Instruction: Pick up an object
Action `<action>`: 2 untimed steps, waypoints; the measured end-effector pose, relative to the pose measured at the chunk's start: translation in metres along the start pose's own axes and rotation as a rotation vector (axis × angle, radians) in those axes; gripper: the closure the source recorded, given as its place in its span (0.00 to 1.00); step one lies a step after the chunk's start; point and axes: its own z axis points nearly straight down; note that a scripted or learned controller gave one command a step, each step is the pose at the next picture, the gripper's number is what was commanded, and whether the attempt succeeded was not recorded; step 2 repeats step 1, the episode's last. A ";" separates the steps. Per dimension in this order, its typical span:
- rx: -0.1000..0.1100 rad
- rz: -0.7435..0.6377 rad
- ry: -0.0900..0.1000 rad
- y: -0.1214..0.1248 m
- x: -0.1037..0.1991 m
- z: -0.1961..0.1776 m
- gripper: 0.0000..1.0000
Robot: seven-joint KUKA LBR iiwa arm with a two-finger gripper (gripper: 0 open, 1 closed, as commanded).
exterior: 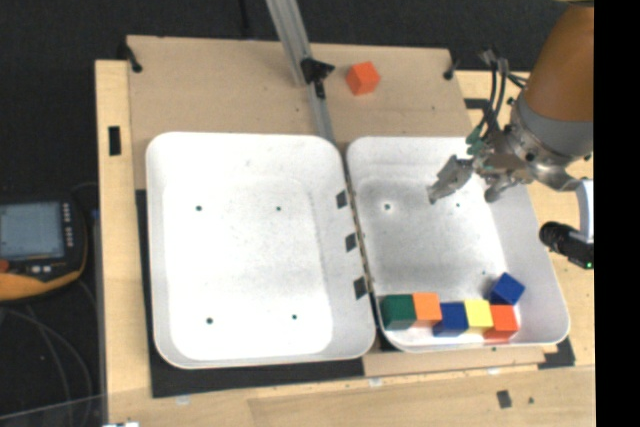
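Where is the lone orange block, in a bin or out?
Out. The orange block sits on the brown board behind the right bin, apart from it.

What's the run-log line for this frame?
hand: over right bin, far end, holding nothing | blocks: clustered at near edge | orange cube: on board beyond bins | pick: not yet done

- Gripper (470, 177): above the right bin (420, 245), near its far right corner, fingers spread with nothing between them.
- Blocks along the bin's near wall (left to right): green block (398, 309), orange block (427, 306), blue block (451, 317), yellow block (479, 314), red block (503, 319).
- Second blue block (508, 289): just behind the red one.
- Orange cube (363, 78): on the bench board beyond both bins.
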 end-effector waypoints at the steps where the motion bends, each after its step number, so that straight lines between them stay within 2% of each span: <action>1: 0.008 0.005 -0.001 -0.022 -0.046 0.176 0.00; 2: 0.008 0.005 -0.001 -0.022 -0.046 0.176 0.00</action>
